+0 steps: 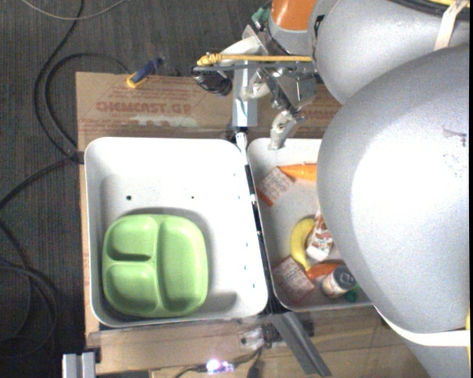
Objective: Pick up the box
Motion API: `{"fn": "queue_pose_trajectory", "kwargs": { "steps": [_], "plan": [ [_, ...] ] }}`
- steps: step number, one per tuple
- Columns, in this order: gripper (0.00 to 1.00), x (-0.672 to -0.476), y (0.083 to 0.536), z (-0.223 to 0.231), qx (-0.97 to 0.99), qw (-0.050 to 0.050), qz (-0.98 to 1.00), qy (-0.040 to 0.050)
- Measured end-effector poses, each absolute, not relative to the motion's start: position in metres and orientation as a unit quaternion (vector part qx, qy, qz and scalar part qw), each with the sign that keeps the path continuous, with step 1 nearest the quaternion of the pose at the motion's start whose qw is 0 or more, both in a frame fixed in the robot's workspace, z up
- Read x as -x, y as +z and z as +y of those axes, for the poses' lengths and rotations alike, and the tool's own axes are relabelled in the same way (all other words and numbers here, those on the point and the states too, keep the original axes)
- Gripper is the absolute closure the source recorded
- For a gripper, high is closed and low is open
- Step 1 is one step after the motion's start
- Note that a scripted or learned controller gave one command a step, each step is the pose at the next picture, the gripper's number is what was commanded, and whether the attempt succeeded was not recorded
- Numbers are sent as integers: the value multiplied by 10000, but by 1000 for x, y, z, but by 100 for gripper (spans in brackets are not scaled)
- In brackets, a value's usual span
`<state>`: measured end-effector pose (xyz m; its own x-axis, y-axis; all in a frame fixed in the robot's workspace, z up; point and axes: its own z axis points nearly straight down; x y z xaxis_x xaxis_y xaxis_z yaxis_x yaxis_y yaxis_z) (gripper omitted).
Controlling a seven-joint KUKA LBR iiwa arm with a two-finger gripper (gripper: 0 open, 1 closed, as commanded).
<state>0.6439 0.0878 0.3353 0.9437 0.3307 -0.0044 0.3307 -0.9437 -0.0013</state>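
Overhead view of two white bins; the left bin (pixel 94 179) contains a green divided tray (pixel 155 264) in its near corner; the right bin (pixel 262 211) contains a small box (pixel 274 184) near its far left wall, an orange item (pixel 299 172), a banana (pixel 301 241), a bottle (pixel 321 240); the gripper (pixel 277 128) hangs above the far rim of the right bin, nothing visible between its fingers; whether they are apart or closed cannot be judged; the grey arm (pixel 402 195) covers the bin's right part.
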Motion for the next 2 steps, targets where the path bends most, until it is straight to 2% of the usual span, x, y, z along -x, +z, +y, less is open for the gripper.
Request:
{"fn": "queue_pose_trajectory", "kwargs": {
  "steps": [1, 2],
  "plan": [
    [0, -661, 359, 122, 9936, -6, -1126, 18],
    [0, -655, 432, 194, 9911, -4, -1331, 18]
  ]
}}
